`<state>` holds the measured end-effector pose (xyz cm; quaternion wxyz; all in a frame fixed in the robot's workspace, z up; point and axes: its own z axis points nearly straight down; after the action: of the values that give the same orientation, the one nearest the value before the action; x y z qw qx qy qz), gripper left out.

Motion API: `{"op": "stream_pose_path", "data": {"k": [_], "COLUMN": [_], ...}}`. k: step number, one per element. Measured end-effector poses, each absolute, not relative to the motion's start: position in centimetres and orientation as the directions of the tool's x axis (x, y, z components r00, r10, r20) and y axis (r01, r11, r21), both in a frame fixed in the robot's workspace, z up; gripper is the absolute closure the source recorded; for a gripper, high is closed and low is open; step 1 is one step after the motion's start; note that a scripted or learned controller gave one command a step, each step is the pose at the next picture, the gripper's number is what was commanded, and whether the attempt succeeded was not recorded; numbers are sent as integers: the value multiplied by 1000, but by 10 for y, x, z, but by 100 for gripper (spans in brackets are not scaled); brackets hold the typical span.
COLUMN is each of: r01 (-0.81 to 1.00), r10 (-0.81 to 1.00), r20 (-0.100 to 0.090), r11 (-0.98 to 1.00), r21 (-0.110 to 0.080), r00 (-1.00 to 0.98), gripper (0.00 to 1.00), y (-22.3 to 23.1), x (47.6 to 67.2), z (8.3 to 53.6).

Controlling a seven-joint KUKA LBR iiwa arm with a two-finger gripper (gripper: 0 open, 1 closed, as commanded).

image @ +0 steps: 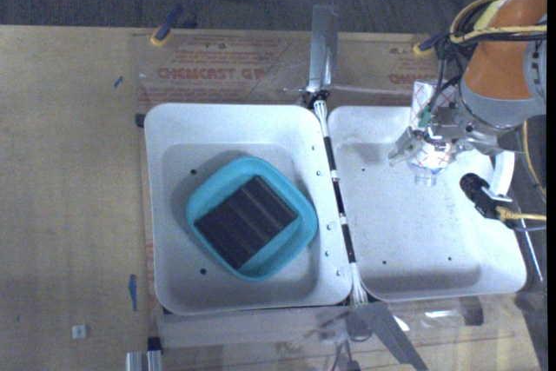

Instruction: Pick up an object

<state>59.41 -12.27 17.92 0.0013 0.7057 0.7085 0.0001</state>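
Pincer [427, 159] over right bin [408, 265]; blue dish [295, 204] well apart, left bin [174, 143].

Fixed overhead cam, slanted, both bins [174, 135]

Wooden bench [69, 187] with two white bins, left [165, 135] and right [382, 265], side by side

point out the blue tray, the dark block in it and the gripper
blue tray [205, 197], camera view, on its upper left rim
dark block [244, 220], camera view, middle of its top face
gripper [426, 159], camera view, between its fingertips
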Motion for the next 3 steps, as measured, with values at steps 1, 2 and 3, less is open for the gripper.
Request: {"op": "stream_pose_path", "data": {"k": [1,2,3], "r01": [974,997,998], "r10": [974,997,998], "r20": [-1,-2,-2], "r11": [-228,-73,61], "r21": [-2,1,1], "r00": [228,73,-61], "gripper": [100,100,100], "y": [-155,-116,-162], "x": [633,624,629], "z": [95,191,170]}}
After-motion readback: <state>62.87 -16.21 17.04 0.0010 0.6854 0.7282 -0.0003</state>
